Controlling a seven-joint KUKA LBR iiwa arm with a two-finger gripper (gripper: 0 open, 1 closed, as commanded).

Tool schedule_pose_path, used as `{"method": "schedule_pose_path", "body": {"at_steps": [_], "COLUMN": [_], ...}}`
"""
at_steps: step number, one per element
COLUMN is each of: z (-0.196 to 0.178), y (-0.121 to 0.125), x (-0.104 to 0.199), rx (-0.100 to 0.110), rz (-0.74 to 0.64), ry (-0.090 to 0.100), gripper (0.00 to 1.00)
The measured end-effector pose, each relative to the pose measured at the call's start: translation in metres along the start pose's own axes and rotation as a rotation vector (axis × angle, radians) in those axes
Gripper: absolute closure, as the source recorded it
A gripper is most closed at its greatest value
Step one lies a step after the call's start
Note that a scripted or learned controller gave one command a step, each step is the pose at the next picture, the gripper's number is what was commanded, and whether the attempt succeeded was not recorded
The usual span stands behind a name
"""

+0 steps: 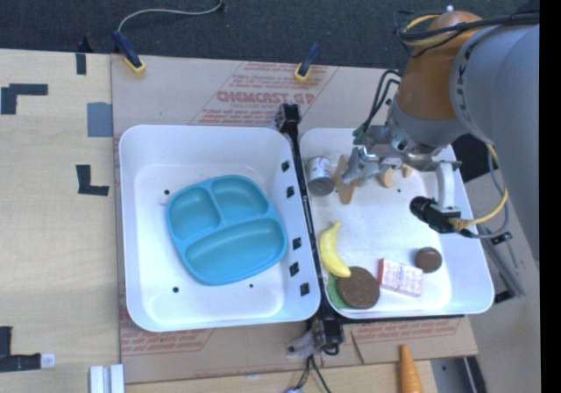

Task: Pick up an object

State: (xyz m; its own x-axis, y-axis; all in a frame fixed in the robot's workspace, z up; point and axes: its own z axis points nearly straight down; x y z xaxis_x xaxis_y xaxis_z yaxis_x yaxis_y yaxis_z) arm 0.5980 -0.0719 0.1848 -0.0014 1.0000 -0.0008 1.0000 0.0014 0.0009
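The gripper (361,163) hangs over the right bin (456,290); whether the jaws are spread or pressed together cannot be told. A small metal can (319,176) lies just beside it, likely light, rigid and slippery; best taken across its sides. Count: one can, one banana (330,249), one blue tray (226,228), two bins.
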Motion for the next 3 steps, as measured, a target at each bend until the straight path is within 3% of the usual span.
{"method": "schedule_pose_path", "body": {"at_steps": [1, 2, 3], "z": [-0.017, -0.025, -0.008], "y": [-0.027, -0.001, -0.009], "x": [0.039, 0.082, 0.083], "rx": [0.002, -0.004, -0.007], "rz": [0.005, 0.004, 0.008], "ry": [-0.005, -0.006, -0.011], "gripper": [1.0, 1.0, 1.0]}}
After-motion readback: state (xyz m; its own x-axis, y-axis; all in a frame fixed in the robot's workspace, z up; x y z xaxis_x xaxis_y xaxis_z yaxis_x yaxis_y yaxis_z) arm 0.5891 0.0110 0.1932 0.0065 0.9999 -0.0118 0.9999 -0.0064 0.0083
